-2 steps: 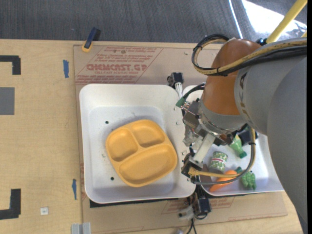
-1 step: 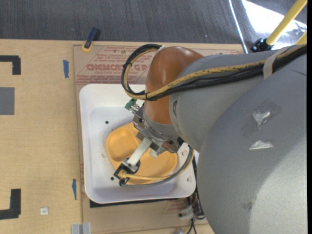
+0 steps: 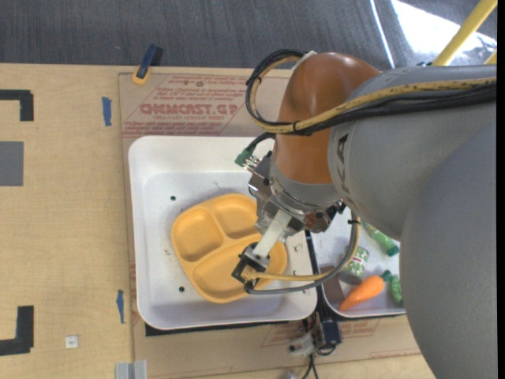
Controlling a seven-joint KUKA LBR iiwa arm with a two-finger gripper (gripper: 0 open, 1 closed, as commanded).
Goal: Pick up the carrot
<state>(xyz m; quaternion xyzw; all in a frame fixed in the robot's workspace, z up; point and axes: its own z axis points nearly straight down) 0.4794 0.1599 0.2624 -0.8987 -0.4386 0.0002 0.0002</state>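
Now the gripper (image 3: pixel 246 273) is seen low over the yellow plate (image 3: pixel 207 239) in the left bin (image 3: pixel 150 212); finger state cannot be told. Carrot (image 3: pixel 363 291) lies rightward, right bin, tilted.

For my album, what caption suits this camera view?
Gripper over yellow plate; carrot waits in the other bin.

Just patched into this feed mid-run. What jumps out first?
The big grey arm with its orange band fills the right side, reaching in over the bins. Its hand sits low over the yellow divided plate in the left bin, at the plate's near right edge. The carrot lies apart in the right bin, next to some green items.
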